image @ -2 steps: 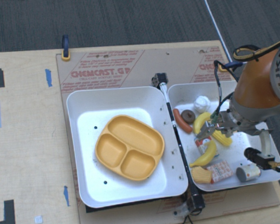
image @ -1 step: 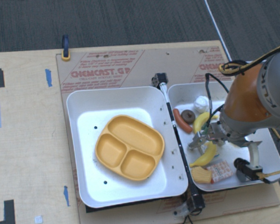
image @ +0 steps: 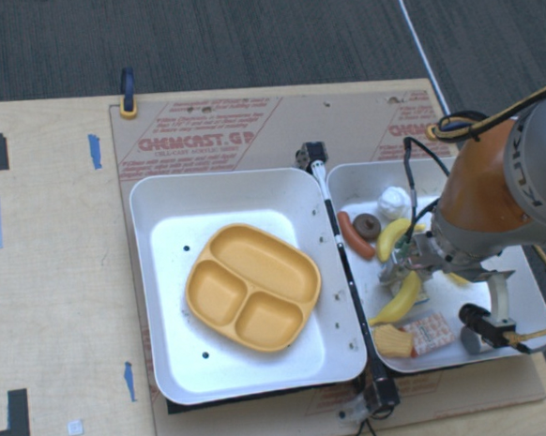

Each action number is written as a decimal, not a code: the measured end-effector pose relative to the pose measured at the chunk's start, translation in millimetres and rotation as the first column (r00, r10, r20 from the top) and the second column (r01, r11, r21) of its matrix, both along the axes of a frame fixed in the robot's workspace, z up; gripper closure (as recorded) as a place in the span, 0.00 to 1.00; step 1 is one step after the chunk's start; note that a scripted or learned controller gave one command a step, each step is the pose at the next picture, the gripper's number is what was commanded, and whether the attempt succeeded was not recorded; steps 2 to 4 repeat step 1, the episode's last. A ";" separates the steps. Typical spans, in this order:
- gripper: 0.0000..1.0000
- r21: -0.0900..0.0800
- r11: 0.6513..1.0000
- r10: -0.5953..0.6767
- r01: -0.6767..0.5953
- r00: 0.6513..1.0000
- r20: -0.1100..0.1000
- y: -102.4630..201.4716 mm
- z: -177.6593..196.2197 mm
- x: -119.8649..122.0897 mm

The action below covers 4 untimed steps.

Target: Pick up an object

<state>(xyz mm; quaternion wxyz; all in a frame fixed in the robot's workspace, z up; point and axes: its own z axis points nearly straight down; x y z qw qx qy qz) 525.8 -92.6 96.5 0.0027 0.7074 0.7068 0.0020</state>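
Camera view, left to right: the left bin (image: 157, 297) holds an orange divided plate (image: 252, 286); the right bin (image: 540, 306) holds toy food, including a hot dog (image: 353, 235) and two bananas. The end effector (image: 410, 260) hangs over the lower banana (image: 400, 300); its opening cannot be told. That banana looks light, stiff and smooth, probably best pinched across its middle.
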 end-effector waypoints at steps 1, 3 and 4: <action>1.00 0.001 1.000 0.002 -0.002 1.000 -0.006 42.1 88.2 -39.9; 1.00 0.001 1.000 0.002 -0.002 1.000 -0.006 42.1 88.2 -39.9; 1.00 0.001 1.000 0.002 -0.002 1.000 -0.006 42.1 88.2 -39.9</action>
